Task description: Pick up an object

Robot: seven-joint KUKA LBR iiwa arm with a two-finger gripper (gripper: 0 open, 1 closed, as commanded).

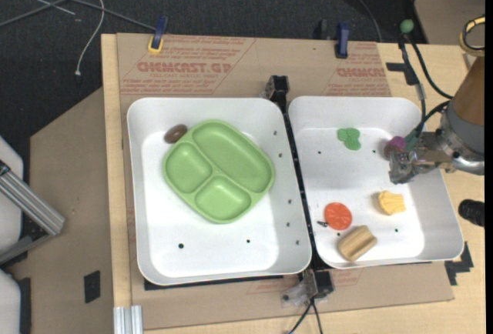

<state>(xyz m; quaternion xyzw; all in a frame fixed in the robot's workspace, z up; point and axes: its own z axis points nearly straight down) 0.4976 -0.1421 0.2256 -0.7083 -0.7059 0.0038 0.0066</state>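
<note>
Four objects [351, 138], gripper [400, 168] over right bin [431, 240]

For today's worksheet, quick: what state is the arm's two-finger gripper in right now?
Gripper: low in the right white bin, beside a small purple object; whether it is open, closed or holding anything cannot be told.

Bright, even overhead light washes both white bins [154, 248] nearly to glare, shadows stay soft and short under the green plate [219, 169], and the whole frame is mildly soft, with small things lacking crisp edges.
</note>
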